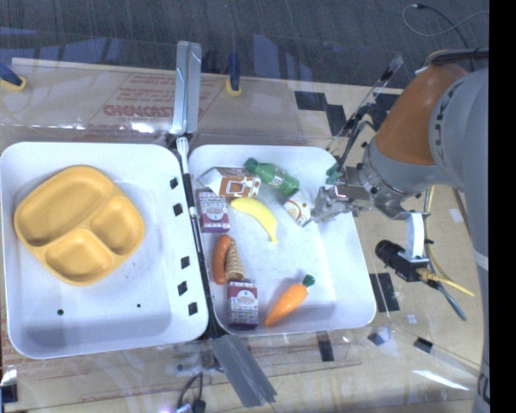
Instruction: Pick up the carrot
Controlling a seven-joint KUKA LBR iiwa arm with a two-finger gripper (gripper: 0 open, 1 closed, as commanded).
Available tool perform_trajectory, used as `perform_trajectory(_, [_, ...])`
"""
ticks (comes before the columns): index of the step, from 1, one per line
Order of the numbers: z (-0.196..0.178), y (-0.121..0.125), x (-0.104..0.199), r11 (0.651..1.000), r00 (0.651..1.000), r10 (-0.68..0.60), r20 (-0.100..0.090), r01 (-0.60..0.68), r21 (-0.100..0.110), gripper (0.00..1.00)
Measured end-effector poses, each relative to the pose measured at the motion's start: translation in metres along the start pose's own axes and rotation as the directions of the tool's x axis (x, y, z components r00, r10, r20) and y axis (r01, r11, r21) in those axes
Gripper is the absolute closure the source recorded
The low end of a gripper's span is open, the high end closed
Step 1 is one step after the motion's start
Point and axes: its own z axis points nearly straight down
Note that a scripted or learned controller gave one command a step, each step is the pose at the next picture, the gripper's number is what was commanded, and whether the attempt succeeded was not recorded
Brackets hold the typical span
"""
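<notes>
The carrot [286, 301], orange with a green top, lies at the front of the right bin [348, 256], pointing toward the front left. My gripper [327, 203] hovers over that bin's right side, well behind the carrot and apart from it. Whether it is open or shut is not visible, and nothing shows between its tips.
The right bin also holds a banana [256, 214], a green bottle [272, 175], a small orange-white carton [234, 182], two dark red packets [212, 211] [242, 303], a hot dog [224, 259] and a small wrapped item [297, 211]. A yellow divided tray [77, 223] fills the left bin [34, 325].
</notes>
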Motion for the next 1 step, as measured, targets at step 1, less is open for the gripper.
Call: perform_trajectory(1, [-0.0139, 0.0176, 0.0101, 0.99, 0.99, 0.141, 0.0, -0.141, 0.0, 1.0])
